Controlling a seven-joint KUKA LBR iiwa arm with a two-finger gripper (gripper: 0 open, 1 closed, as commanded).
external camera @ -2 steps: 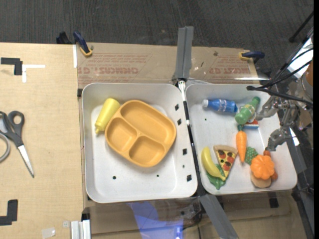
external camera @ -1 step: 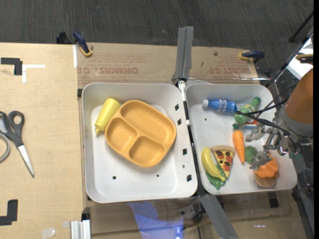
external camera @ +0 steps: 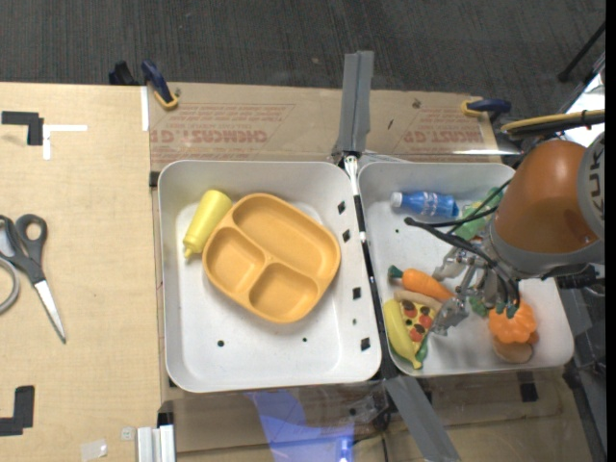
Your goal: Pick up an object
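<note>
Approach step judged in hand: gripper point(external camera: 460, 306) lowered into right bin point(external camera: 452, 359), beside carrot point(external camera: 423, 282); finger state cannot be told. Descent onto one object needed next.

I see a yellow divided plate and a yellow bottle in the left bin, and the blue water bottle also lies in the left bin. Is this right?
Not quite. The camera view shows the blue water bottle in the right bin, near its far edge. The yellow divided plate and the yellow bottle are indeed in the left bin.
</note>
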